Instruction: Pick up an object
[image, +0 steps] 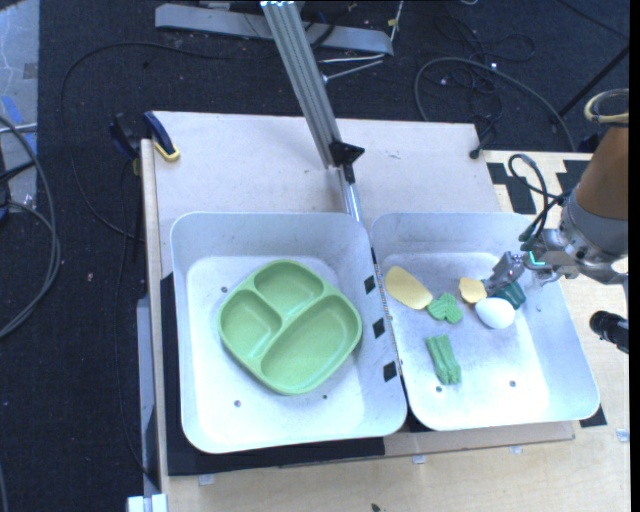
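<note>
The gripper (508, 283) hovers just beside the smooth white egg-shaped object (494, 313) in the right white bin (560, 350); centre over it before descending, though whether the fingers are spread I cannot tell.

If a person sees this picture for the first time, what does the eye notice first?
First, the large green divided plate lying in the left bin. Next, the small cluster in the right bin: a yellow piece, a white egg-like object and green pieces, with the gripper just above the white one.
</note>
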